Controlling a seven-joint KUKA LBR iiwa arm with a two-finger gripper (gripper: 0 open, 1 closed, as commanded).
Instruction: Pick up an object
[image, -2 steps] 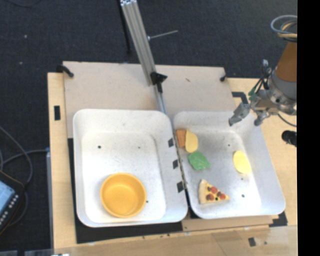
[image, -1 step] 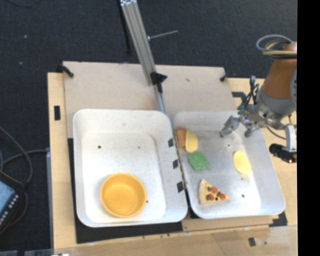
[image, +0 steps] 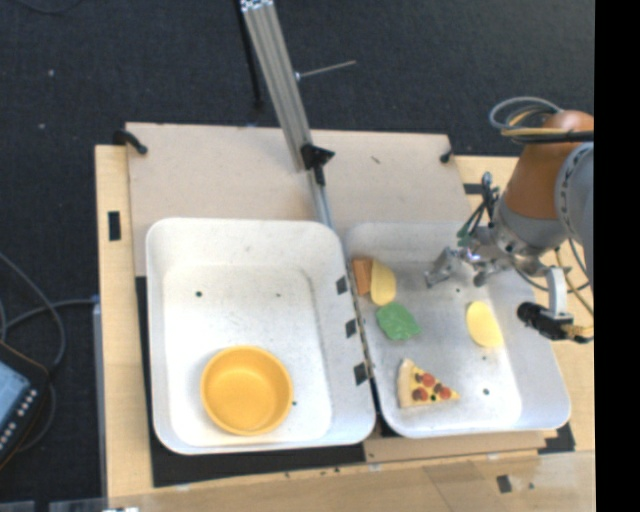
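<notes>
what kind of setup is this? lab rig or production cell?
Likely a lab grasping rig: two white bins on a bench, toy food such as a pizza slice and a yellow bowl, and a metal camera pole.

Bright, even overhead light with soft, faint shadows. The two white bins (image: 330, 300) look slightly washed out, with mild glare. The dark floor (image: 100, 60) towards 11 o'clock stays dim. Overall the picture is low-resolution and a little soft, with grainy edges.
</notes>
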